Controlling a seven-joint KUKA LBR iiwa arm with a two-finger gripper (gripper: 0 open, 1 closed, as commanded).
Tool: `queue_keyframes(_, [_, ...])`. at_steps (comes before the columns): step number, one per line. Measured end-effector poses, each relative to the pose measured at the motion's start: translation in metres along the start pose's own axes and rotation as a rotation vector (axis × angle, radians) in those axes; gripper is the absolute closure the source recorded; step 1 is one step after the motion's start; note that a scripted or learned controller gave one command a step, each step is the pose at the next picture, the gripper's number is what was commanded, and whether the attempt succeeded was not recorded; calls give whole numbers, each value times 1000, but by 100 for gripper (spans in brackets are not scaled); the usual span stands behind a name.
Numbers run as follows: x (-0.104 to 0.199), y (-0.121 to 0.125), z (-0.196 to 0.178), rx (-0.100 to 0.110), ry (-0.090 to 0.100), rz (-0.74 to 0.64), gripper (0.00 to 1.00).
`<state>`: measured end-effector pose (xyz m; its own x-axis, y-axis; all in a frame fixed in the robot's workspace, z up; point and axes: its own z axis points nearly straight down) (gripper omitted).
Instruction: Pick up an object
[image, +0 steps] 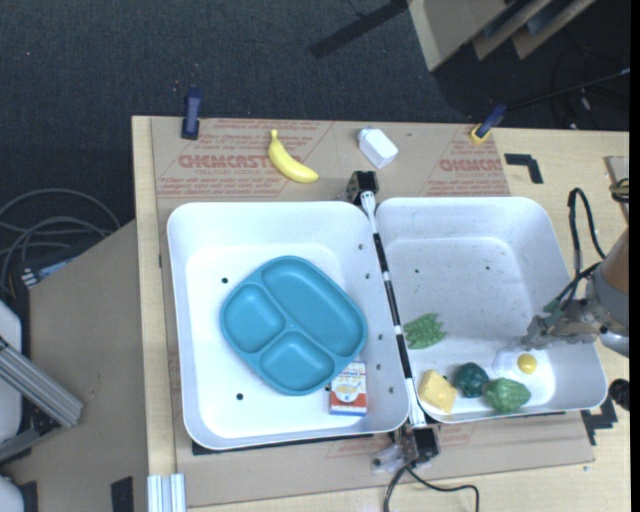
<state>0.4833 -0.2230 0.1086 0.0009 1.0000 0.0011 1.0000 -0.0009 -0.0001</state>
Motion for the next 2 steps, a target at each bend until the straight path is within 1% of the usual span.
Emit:
queue_keyframes(1, [30, -4, -50, -2, -2, -2, 100])
queue_keyframes(2, [30, -4, -50, -1, -2, -1, 0])
